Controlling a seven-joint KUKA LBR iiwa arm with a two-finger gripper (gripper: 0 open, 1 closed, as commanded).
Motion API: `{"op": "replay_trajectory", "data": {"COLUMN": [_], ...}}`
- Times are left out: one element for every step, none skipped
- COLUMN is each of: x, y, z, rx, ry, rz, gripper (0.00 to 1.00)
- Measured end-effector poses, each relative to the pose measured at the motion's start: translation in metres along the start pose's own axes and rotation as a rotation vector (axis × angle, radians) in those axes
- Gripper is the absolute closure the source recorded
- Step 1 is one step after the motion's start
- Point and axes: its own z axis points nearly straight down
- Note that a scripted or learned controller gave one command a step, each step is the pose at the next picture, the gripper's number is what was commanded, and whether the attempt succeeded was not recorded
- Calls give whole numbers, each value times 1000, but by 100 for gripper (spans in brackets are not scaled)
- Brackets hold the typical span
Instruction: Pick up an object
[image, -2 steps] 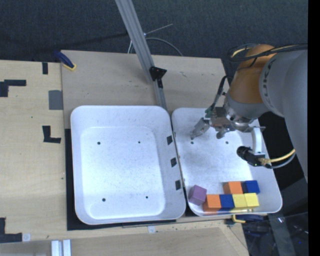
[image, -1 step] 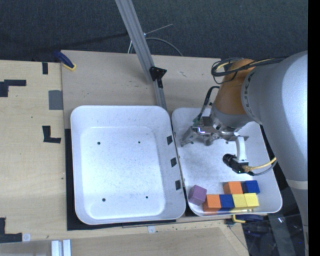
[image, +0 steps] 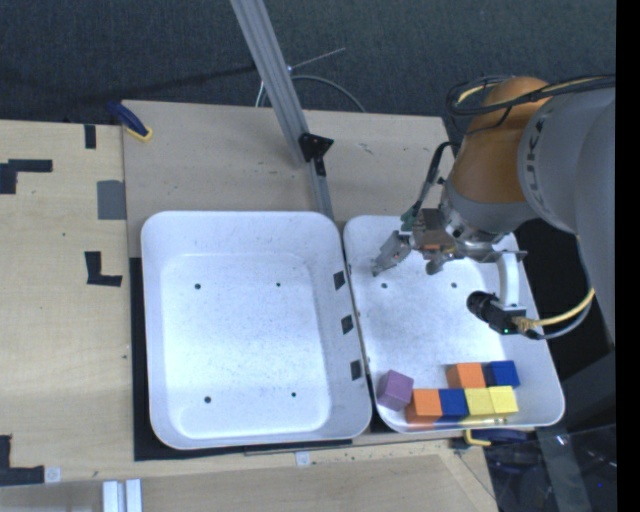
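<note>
The gripper (image: 415, 255) hangs with fingers spread and nothing between them over the right bin's (image: 420, 320) far end; we judge the blocks (image: 465, 392) lie toward its near edge, well apart.

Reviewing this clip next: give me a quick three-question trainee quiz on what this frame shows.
1. True or false: the blocks lie in the left bin.
2. Multiple choice: the purple block lies at which end of the block cluster? A) the end nearer the left bin B) the end nearer the right bin's outer wall C) the middle
3. Fill in: the pincer hangs over the ____ bin's far end, apart from the blocks.

Key:
1. False. The purple, orange, blue and yellow blocks sit along the near edge of the right bin.
2. A
3. right
</note>
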Motion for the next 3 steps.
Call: {"op": "replay_trajectory", "data": {"x": [27,36,92], "y": [-2,-14,-25], "z": [5,5,5], "rx": [8,9,9], "ry": [0,-1,1], "rz": [-1,2,-4], "gripper": [0,0,0]}}
